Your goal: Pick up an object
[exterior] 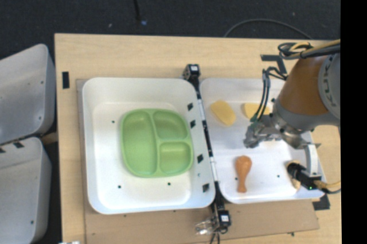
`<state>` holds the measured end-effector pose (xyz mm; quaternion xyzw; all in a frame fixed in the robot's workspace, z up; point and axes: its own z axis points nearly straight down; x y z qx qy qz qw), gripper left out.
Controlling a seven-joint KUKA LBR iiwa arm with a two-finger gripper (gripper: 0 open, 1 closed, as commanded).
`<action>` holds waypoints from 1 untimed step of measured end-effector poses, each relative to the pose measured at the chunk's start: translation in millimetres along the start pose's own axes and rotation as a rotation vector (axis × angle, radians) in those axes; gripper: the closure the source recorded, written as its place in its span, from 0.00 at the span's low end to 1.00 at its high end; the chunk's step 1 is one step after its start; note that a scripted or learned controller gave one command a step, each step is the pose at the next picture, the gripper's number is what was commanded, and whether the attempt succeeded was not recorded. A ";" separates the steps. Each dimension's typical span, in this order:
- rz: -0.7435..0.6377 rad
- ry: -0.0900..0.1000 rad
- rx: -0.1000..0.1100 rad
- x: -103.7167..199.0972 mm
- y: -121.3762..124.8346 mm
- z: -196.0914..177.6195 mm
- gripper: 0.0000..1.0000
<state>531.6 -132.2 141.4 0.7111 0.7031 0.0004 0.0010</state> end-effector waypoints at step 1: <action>-0.006 -0.001 -0.003 -0.7 1.0 -42.9 1.00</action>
